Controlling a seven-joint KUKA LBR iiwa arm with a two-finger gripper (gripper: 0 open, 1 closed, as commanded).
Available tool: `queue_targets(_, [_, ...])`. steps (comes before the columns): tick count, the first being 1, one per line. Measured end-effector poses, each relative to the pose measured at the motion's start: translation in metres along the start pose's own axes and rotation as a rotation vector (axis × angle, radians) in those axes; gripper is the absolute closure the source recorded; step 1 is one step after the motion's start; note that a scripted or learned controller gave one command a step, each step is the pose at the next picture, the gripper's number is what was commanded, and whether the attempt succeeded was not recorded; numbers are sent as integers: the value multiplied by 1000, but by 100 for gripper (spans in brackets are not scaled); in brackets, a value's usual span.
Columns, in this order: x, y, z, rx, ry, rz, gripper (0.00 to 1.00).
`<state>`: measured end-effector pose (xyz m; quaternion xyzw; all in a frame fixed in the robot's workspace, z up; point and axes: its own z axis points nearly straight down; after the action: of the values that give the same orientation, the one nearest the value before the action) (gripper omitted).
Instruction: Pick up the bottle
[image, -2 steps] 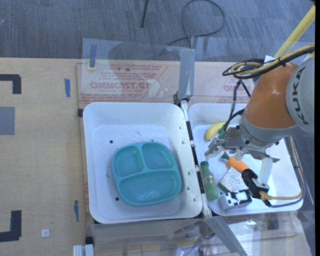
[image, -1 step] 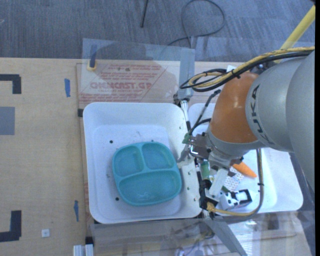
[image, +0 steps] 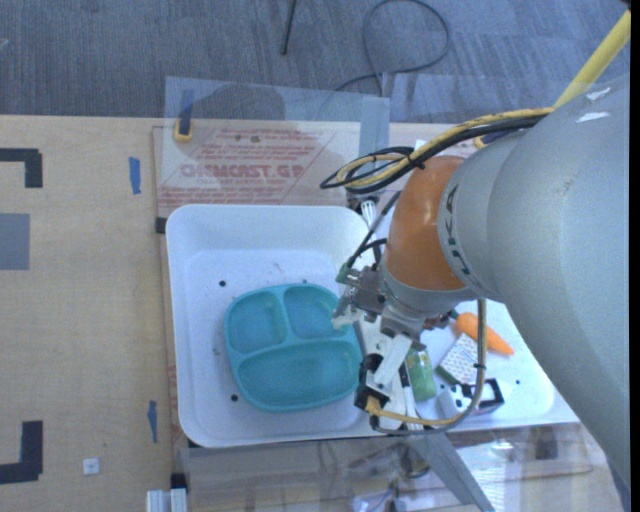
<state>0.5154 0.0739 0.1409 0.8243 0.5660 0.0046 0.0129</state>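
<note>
Beside the teal tray (image: 290, 345) you see the gripper (image: 392, 385) over the green bottle (image: 420, 378); jaws' state unclear.

We see a teal divided plate (image: 290, 345) lying flat in the left white bin (image: 200, 300), toward its near right part, with two small compartments on the far side and one large on the near side. In the right bin (image: 535, 400) an orange carrot-shaped piece (image: 484, 335) lies beside a small checkered item (image: 460, 355). The bins rest on a wooden counter (image: 80, 300) that carries black corner marks (image: 25, 168), blue tape strips (image: 134, 175) and a clear sheet with red lettering (image: 245, 160) at the far side. Beyond the counter, black cables (image: 405, 40) lie on grey carpet (image: 100, 50).
</note>
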Motion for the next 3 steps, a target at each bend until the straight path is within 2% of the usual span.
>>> queue_targets(1, [5, 10, 13, 8, -11, -85, 0])
queue_targets(2, [-22, 43, -42, 27, 8, -107, 0])
queue_targets(3, [27, -7, -72, 29, 2, 284, 0])
